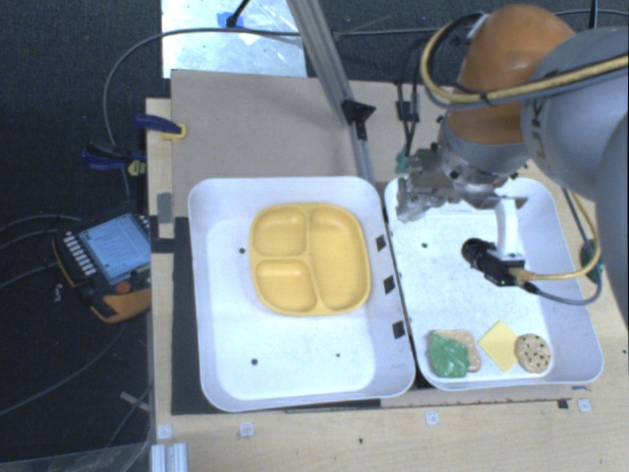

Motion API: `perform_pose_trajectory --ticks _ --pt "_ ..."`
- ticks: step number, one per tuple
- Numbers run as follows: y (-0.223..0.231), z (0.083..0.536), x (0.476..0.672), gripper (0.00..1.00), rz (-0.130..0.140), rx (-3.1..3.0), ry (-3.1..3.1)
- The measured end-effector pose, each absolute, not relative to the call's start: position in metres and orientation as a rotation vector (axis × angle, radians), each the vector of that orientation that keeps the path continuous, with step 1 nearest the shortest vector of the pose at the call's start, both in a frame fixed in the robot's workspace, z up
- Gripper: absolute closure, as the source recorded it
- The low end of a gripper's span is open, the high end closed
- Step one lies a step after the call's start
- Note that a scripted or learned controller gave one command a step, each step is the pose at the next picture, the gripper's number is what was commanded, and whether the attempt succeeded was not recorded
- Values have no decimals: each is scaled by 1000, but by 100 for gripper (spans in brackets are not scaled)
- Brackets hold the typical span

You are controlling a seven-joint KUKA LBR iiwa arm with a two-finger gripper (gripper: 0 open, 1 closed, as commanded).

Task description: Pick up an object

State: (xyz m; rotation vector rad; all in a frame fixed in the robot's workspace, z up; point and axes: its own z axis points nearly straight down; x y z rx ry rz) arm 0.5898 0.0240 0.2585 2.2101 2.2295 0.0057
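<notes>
I have the gripper [418, 200] hanging over the right bin [560, 293], up at about eleven o'clock of that bin, close to the wall it shares with the left bin [211, 264]. From this slanted view I cannot tell how its fingers stand, and I see nothing held.

The pickable items lie well apart from it, along the bin's six-o'clock edge: a slice of toast with a green topping [452, 352], a yellow cheese slice [498, 346] just beside it, and a round cookie [532, 353] toward five o'clock. A yellow divided plate [310, 259] sits in the middle of the left bin.

My worry is that all three foods are flat and thin, lying close to the bin's front wall. I judge that a descent could close over bare floor, or nudge the cheese against the toast. The black camera unit [486, 259] and cable [560, 283] hanging off the wrist could also snag the bin rim.
</notes>
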Motion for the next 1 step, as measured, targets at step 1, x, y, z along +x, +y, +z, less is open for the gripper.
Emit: perform_pose_trajectory --ticks 1 --pt "71 237 616 100 4 2210 2231"
